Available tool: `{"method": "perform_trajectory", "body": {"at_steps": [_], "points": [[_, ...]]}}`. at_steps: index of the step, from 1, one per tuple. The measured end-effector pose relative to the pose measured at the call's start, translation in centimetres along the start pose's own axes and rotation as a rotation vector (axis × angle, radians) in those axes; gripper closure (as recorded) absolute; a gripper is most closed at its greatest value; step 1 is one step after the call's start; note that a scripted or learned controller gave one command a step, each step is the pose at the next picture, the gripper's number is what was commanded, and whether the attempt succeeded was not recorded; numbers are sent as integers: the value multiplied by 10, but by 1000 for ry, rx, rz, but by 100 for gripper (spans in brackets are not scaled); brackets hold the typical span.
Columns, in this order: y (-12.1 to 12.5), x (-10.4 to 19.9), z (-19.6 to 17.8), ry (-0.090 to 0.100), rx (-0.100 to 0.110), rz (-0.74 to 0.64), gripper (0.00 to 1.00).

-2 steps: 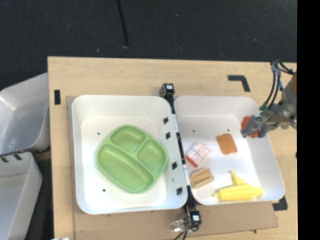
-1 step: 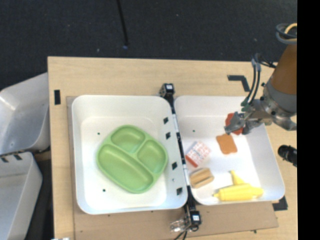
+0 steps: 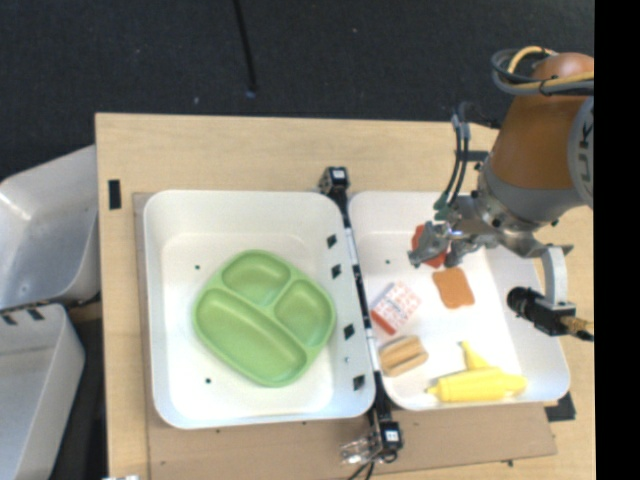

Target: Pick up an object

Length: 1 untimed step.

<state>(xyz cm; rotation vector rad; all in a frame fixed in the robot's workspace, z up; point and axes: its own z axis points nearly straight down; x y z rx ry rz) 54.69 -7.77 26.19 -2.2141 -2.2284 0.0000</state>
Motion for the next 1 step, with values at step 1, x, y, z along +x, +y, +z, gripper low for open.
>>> {"method": "perform_trajectory", "body": {"at_steps": [1], "points": [[11, 51, 14, 0, 2, 1, 100]]}}
